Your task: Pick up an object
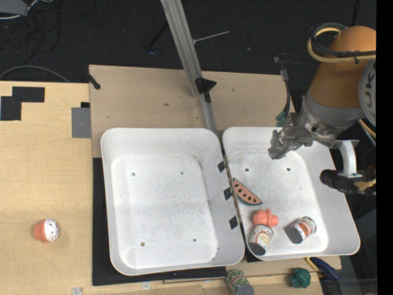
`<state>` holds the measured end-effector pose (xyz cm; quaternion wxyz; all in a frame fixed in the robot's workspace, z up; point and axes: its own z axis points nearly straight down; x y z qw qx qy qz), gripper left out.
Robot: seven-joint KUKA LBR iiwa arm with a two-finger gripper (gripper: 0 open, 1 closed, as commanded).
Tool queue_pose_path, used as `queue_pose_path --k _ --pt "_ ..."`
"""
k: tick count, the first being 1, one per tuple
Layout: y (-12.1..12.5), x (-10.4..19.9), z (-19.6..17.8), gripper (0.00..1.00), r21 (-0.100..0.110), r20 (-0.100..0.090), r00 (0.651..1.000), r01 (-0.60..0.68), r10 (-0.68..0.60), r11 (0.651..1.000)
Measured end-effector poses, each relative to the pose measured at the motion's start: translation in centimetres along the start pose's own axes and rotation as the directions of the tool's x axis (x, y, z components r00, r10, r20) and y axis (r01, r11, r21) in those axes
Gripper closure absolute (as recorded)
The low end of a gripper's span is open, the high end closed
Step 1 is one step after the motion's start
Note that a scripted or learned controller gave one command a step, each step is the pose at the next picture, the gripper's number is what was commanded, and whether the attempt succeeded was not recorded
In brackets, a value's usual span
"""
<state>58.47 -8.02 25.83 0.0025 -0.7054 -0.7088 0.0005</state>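
While the grey arm reaches in from the right with its orange band uppermost, its wrist bends down and leftward so that the end effector hangs over the far part of the right bin, near that bin's far edge and left of its middle. Whether it is released or clenched cannot be told from this slant, and nothing shows in its grip.

All the pickable things in that bin lie toward its near edge, well apart from the end effector. A watermelon-slice toy lies tilted close to the bin's left wall, the nearest of them to the end effector. Nearer the front sits a small orange-pink toy, touching or just beside a little white jar that lies on its side by the near-left corner. Another small can lies on its side to the right of these, near the near edge.

Beside it, the left bin stands against the right bin. On the worktop, well to the left near the front edge, rests a small orange-and-white ball-like toy. Along the front edge, a dark can and a green lump lie just outside the right bin.
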Motion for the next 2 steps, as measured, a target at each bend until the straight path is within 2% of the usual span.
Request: queue_pose_path --k 2 --pt "-0.7 11.3 3.0 1.0 0.002 0.0 1.0 0.0 0.0 1.0"
